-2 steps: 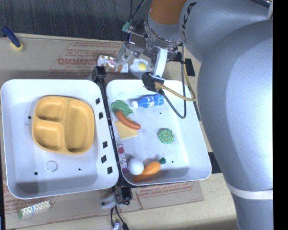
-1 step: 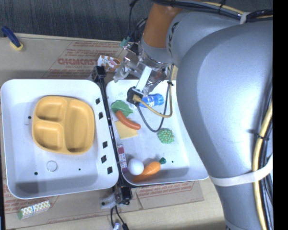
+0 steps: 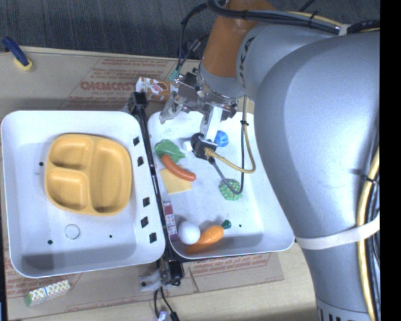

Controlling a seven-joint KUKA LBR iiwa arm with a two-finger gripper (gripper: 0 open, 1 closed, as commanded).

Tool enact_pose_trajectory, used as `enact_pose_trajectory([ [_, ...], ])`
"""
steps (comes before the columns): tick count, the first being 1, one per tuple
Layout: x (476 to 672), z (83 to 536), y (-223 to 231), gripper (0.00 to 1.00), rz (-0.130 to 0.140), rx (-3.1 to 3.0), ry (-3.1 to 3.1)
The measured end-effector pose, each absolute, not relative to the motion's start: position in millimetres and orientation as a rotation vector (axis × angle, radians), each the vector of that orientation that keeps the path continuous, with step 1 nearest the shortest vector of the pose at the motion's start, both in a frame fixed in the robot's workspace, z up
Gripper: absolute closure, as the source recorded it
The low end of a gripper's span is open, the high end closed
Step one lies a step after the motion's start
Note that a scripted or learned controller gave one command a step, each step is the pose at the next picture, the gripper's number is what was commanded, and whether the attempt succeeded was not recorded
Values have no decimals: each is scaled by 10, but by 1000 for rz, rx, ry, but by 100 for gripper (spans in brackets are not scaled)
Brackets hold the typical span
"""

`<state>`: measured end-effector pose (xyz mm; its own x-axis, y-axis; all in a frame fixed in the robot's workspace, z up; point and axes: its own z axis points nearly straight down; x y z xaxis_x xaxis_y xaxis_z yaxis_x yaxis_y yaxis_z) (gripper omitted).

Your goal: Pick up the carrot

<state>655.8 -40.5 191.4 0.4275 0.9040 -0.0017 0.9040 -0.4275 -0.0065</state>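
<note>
From the camera above, my gripper hangs over the far end of the right bin; I cannot tell how wide it stands. The carrot lies well away, against the near wall and touching a white egg. I could knock the egg, jam on the wall, or grab the nearer red sausage by mistake
</note>
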Motion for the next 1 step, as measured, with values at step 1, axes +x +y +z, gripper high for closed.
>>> enact_pose_trajectory([
  [1,6260,1910,-264,0,10,-2891,-1218],
])
